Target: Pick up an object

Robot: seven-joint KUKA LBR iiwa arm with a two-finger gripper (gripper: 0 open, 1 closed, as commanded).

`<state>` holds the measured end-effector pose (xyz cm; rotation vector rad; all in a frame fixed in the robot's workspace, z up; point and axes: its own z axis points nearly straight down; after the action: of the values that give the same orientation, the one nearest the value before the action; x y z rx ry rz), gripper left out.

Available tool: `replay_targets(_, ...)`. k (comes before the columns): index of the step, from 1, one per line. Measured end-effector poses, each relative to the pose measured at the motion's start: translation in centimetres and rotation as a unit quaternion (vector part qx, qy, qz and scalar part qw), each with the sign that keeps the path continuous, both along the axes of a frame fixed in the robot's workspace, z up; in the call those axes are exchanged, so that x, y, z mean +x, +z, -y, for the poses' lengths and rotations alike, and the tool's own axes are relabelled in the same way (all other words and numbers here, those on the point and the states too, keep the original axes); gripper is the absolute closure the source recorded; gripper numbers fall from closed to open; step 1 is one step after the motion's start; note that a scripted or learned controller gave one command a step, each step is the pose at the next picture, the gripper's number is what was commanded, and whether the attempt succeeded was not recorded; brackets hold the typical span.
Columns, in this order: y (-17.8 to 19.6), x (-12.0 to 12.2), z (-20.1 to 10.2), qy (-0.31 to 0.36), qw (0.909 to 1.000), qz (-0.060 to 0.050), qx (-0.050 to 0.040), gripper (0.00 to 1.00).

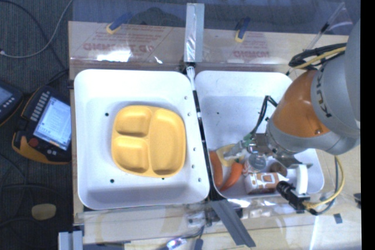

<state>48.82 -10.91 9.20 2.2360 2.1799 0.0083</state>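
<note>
Yellow tray [149,140] (perhaps plastic), left bin [94,91].

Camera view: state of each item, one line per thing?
yellow divided plate: lies flat in the left bin, right side up.
orange carrot: lies in the right bin, near its front edge.
brown carton: lies on its side, right bin.
gripper: low over the right bin's clutter.

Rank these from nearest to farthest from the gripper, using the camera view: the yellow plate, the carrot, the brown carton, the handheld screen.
Measured from the gripper:
1. Brown carton, just below it in the right bin.
2. Carrot, to its left in the same bin; close to the carton's rank.
3. Yellow plate, in the left bin.
4. Handheld screen, on the floor at far left.
</note>
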Motion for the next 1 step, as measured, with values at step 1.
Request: replay_targets(1,0.97,0.16,-0.11,0.001,1.0,0.001,0.0011,1.0)
